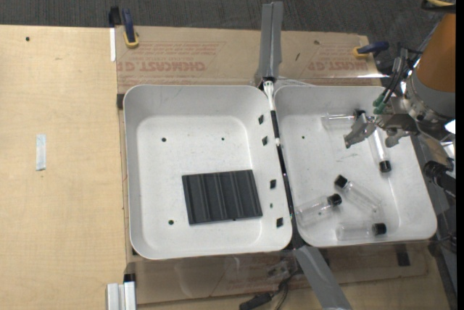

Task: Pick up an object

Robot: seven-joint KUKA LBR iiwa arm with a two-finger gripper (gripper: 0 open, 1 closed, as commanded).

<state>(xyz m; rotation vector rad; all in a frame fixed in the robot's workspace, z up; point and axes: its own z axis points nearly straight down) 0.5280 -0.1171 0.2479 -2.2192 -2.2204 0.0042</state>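
End effector (375, 131) hovers over vials (357, 194) in right bin (301, 156).

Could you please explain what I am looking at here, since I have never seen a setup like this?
This is one picture from a camera fixed above a bench, looking down at a slant. On the bench sit two shallow white bins side by side. The left bin holds a dark ribbed tray. The right bin holds several clear vials with black caps: one just under the robot, a few lying near the middle, and one by the near rim. The grey and orange machine at the right is a robot arm; its job is to pick something up. Its hand hangs over the far part of the right bin. From this angle I cannot tell whether it grips anything, so I would not count a vial as picked up yet.
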